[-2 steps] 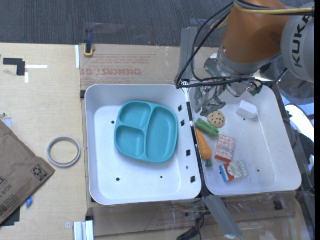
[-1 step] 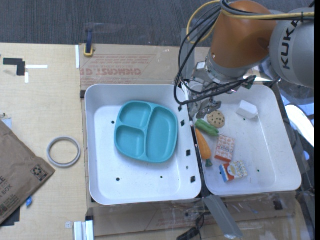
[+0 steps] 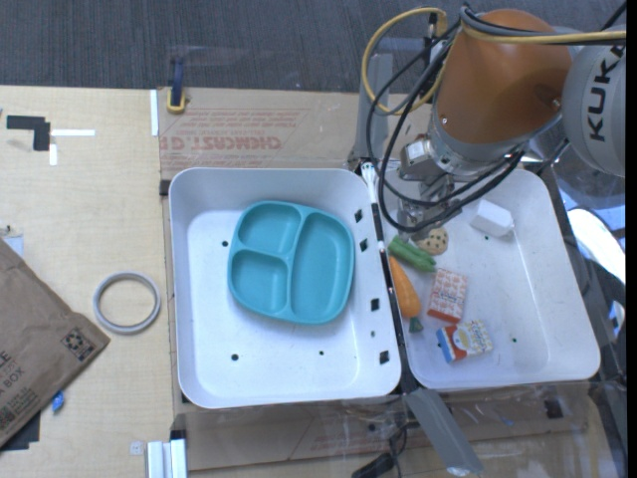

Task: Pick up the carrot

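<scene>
Orange tapered carrot (image 3: 403, 289) is being left by the right white bin's (image 3: 537, 361) wall; pincer (image 3: 416, 219) state can't be told.

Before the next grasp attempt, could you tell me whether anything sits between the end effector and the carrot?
Nothing visible blocks it. The end effector hangs above the carrot near the right bin's left wall. A cookie and a red packet lie close beside the carrot.

A blue plate (image 3: 293, 263) with three parts sits in the middle of the left bin (image 3: 189, 366). In the right bin (image 3: 567, 357) lie a cookie (image 3: 432, 239), a white block (image 3: 492, 218) and two small packets (image 3: 448, 296) (image 3: 465, 341). A tape ring (image 3: 127, 301) lies near the table's (image 3: 80, 217) left edge.
</scene>
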